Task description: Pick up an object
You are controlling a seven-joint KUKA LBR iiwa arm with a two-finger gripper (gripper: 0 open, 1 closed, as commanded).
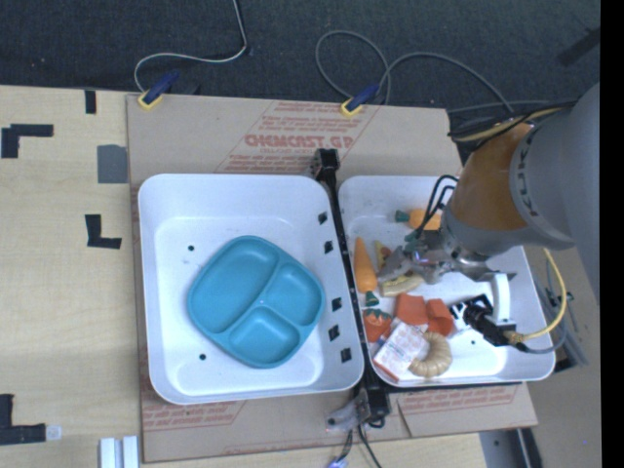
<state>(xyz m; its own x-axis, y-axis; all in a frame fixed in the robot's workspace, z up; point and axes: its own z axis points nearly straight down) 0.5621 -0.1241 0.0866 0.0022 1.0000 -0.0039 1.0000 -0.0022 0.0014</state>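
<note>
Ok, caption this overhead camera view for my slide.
Gripper low over cluttered right bin; blue divided plate in left bin.

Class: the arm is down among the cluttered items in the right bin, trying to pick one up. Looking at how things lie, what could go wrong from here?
1. The gripper sits low in a tight cluster: the orange carrot-like piece, the pale item and the red blocks lie close together, so it might nudge neighbours or catch two things.
2. The small packet lies flat, likely hard to pinch.
3. The arm's cable hangs over the right bin and might snag.
</note>
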